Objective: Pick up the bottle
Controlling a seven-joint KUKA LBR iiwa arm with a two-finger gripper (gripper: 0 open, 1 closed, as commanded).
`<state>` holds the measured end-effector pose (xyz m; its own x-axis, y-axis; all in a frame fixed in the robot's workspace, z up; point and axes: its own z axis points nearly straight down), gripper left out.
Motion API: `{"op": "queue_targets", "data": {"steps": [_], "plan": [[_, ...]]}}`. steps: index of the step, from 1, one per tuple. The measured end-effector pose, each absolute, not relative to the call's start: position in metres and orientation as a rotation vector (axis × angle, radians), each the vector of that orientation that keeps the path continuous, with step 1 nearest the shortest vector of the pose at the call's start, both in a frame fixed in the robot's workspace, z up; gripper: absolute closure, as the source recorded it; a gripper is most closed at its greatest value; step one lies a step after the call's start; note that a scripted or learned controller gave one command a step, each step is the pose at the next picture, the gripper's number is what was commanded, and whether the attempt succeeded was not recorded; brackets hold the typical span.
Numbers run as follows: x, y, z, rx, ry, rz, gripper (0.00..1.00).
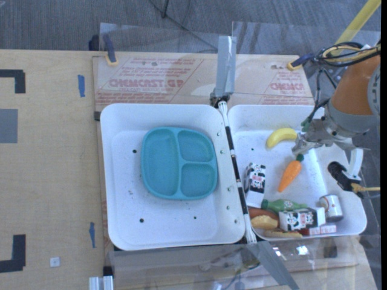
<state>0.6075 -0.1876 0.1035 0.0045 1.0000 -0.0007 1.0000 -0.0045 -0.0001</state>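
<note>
Leftmost, L bin (pixel 121 210) holds a teal divided plate (pixel 179 162), 3 compartments, flat, sitting mid-bin and a bit toward the back edge. R bin (pixel 254 122) touches it along the shared wall. In the R bin, along the left wall, is a small cow-print carton (pixel 256 178). In the front-left corner is a pale yellowish food item (pixel 264 222); can't tell what it is. The bottle (pixel 279 205) is green and lies on its side near the front edge, long axis approx parallel to that edge. It touches the top of a bigger cow-print carton (pixel 300 220), which also lies flat just in front of it. A banana (pixel 282 136) sits near the back edge, curved. A carrot (pixel 289 174) is mid-bin, tilted, w/ its green top toward the back-right and its tip toward the bottle but apart from it. The gripper (pixel 304 145) hangs over the carrot's green top, btwn banana and carrot, at or just above the leaves; contact unclear. Grip state can't be told from this angle, and nothing is seen held. The bottle is well apart from the gripper, on the front side. A small can (pixel 331 206) lies near the front-right corner, just R of the big carton.
</note>
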Motion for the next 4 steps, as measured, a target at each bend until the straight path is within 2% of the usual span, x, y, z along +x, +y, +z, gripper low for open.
{"op": "queue_targets", "data": {"steps": [1,2,3,4], "plan": [[0.661,-0.125,0.213,2.266,2.176,-0.002,1.00],[0.667,-0.093,0.268,2.166,2.273,-0.001,1.00],[0.667,-0.126,0.331,1.819,2.556,0.001,1.00],[0.667,-0.071,0.341,1.824,2.554,0.001,1.00]]}}
